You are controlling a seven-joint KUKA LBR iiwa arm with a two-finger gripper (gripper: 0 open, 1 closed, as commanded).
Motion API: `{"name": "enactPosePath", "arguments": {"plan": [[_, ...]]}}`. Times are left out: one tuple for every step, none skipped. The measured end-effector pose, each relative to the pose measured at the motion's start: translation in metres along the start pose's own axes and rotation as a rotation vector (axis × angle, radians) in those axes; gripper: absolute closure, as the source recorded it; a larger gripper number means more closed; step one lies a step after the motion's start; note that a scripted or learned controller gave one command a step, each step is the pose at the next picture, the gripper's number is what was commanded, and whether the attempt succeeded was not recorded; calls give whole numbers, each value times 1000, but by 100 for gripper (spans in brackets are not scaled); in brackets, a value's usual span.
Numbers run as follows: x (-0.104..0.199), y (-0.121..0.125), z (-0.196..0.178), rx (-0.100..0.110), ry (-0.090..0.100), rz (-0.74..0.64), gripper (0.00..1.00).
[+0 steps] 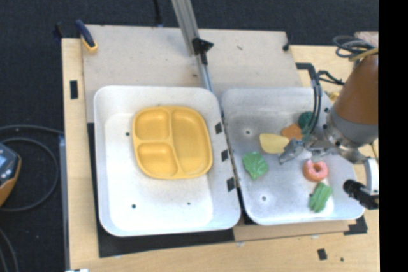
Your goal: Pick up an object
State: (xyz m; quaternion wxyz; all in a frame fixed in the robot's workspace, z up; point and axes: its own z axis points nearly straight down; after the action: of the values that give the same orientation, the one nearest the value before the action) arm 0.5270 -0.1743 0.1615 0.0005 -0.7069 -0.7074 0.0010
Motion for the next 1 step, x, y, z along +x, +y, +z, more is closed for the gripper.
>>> {"name": "enactPosePath", "arguments": {"plan": [[-8,2,45,-8,2,-2,0]]}}
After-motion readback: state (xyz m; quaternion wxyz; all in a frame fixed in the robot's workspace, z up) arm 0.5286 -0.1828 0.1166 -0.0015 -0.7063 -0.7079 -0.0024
